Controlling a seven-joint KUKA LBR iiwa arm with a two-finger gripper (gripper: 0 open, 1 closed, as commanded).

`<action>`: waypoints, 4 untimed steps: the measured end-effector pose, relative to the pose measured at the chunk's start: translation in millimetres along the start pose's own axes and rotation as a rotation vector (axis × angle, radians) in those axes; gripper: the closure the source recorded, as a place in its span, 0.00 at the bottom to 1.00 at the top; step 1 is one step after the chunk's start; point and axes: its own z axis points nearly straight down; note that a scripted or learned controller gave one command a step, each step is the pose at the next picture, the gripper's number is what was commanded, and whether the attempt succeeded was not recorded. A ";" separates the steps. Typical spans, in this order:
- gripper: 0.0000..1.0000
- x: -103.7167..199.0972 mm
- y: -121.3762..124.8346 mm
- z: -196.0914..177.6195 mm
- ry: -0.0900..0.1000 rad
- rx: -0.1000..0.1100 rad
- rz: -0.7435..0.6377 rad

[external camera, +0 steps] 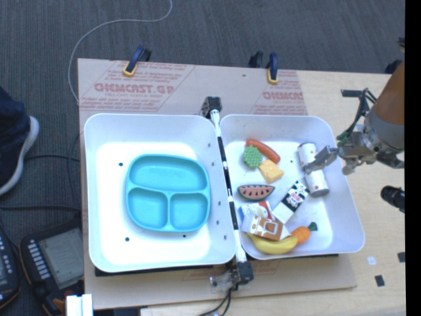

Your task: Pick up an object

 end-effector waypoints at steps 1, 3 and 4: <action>0.00 2.2 -0.7 102.8 -0.012 -0.021 0.002; 0.00 6.0 -5.7 100.1 -0.001 0.000 0.001; 0.00 51.9 -24.3 131.7 -0.006 -0.009 0.003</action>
